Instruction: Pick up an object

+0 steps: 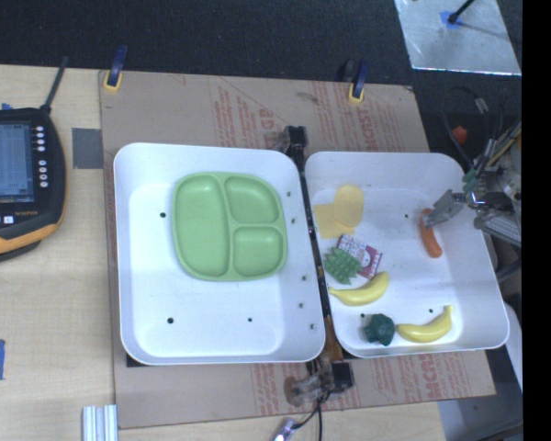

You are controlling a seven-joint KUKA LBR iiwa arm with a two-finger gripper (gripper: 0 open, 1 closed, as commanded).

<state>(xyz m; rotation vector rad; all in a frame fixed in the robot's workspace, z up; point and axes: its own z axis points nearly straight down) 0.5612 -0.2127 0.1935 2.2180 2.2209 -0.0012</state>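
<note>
The right bin [477, 274] holds several small items. A pale yellow piece [342, 209] lies by its left wall. Below that sit a green and red packet [354, 260] and a yellow banana [360, 289]. A dark green lump [378, 328] and a second banana [425, 327] rest near the front wall. An orange sausage-shaped toy [431, 240] lies at the right. My gripper [441, 209] hangs low just above and to the right of that toy's upper end, with nothing visibly held.
The left bin [147, 320] carries a green divided plate [230, 225]. A teach pendant [14, 182] lies on the bench at far left. Clamps [353, 76] hold the cardboard's back edge. Cables and arm hardware [496, 182] crowd the right bin's right side.
</note>
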